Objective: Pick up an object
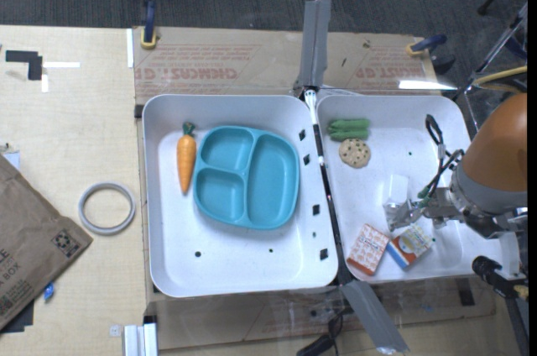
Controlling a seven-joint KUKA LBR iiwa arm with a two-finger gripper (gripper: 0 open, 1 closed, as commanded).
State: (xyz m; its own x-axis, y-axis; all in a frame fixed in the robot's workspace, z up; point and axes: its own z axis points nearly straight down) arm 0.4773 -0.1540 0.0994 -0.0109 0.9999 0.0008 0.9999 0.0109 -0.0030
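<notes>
Gripper [409, 216] low in right bin [382, 115], fingers' state unclear, small blue-and-white carton [411, 245] just below it, red-and-white box [367, 250] beside at left, cookie [355, 153] and green pod [348, 128] farther back, carrot [185, 161] left of teal 3-part plate [247, 176] in left bin [159, 203], tape ring [106, 206] on bench.

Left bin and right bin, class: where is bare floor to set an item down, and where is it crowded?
Left bin: bare floor along the near edge, below the blue plate and carrot. Right bin: bare floor between the cookie and the red box. Crowded: its near right corner, where the gripper hangs over the small carton.
</notes>
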